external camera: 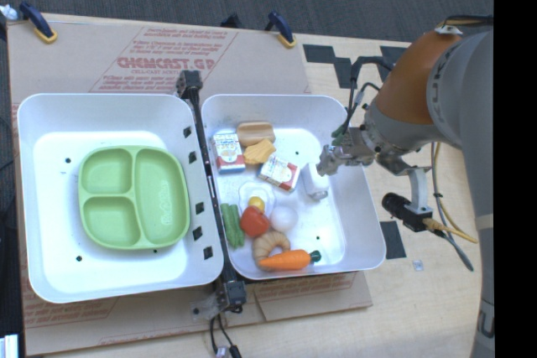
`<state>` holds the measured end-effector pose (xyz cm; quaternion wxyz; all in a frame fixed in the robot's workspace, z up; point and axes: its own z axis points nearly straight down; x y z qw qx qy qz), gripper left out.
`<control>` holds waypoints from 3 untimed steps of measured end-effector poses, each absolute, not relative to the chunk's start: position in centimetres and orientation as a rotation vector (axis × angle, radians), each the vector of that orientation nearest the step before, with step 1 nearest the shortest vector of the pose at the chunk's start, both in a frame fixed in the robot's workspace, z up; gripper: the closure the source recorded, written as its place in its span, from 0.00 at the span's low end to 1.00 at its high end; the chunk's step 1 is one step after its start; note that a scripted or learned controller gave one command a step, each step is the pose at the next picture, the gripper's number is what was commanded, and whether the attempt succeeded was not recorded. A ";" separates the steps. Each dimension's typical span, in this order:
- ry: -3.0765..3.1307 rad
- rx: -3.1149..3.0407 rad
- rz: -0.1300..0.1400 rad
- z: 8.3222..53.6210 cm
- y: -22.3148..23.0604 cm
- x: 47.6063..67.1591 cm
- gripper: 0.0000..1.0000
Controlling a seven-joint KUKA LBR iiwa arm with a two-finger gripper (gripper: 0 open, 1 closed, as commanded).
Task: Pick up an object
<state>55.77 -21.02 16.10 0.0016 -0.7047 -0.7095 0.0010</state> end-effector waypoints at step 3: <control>-2.227 -2.215 0.000 19.9 -21.1 55.0 1.00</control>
